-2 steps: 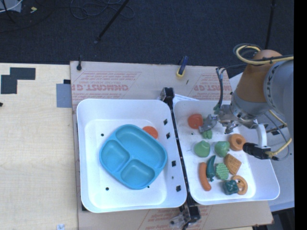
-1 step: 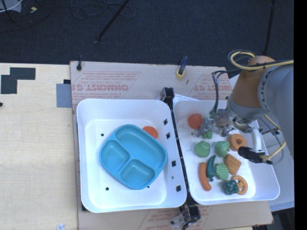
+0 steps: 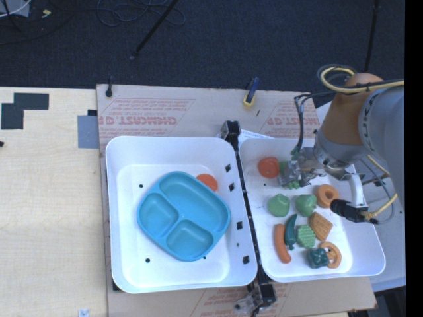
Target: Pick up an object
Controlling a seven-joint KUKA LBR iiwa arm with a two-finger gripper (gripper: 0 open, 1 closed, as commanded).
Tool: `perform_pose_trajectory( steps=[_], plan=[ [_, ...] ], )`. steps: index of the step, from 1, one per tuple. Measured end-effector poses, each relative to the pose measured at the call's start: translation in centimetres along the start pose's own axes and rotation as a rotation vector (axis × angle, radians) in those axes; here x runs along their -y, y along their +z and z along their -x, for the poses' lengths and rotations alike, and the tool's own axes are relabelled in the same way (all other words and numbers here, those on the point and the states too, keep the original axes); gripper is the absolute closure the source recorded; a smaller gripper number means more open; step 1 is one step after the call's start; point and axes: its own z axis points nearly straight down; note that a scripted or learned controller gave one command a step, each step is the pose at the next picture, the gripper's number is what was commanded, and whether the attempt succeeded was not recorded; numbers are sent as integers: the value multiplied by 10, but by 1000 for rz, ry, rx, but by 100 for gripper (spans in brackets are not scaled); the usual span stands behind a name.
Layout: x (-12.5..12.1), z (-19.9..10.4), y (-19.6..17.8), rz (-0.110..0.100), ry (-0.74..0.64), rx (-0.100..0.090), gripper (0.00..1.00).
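In right bin (image 3: pixel 377 259), gripper (image 3: pixel 291 175) beside tomato (image 3: pixel 268 167)

I can make out faint red print on the cardboard sheet (image 3: pixel 165 114) behind the bins. It sits upside down and I cannot read it reliably.

Right bin (image 3: pixel 370 259) is packed tight around my gripper (image 3: pixel 291 176); blue tray (image 3: pixel 183 214) hogs the left bin (image 3: pixel 125 243).

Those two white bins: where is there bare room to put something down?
Left bin: bare floor borders the blue divided plate to the left and below; a small orange piece sits by its upper right edge. Right bin: toys crowd the middle beside the end effector, leaving bare strips near the top wall and lower left corner.
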Motion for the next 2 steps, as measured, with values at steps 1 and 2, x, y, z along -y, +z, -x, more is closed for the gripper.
perform_pose_trajectory(
  steps=[1,2],
  plan=[
    [-3,3,-43,7,1,2,100],
    [-6,5,-86,8,-1,2,100]
  ],
)
